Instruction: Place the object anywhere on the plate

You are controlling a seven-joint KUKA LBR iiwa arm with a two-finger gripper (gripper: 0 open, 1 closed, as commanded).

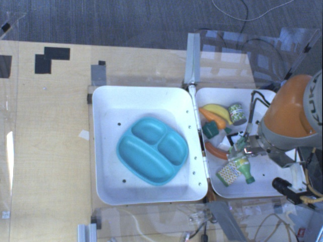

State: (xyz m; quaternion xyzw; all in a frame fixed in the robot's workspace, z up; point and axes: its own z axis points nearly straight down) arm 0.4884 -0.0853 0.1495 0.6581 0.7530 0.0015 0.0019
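Observation:
A blue divided plate (152, 149) lies in the middle of the left white bin (108, 130). My gripper (239, 147) hangs low over the right bin (262, 188), directly above a green bottle with a patterned label (234, 170) and just right of an orange-red sausage (216, 150). The arm's orange band (285, 110) and grey wrist hide the bin's right side. Nothing can be seen held in the gripper.
The right bin also holds a yellow banana (216, 109), an orange carrot (214, 118), a small green-labelled can (236, 113) and a dark green block (210, 129). A raised divider (199, 135) separates the two bins. Cables lie near the front edge.

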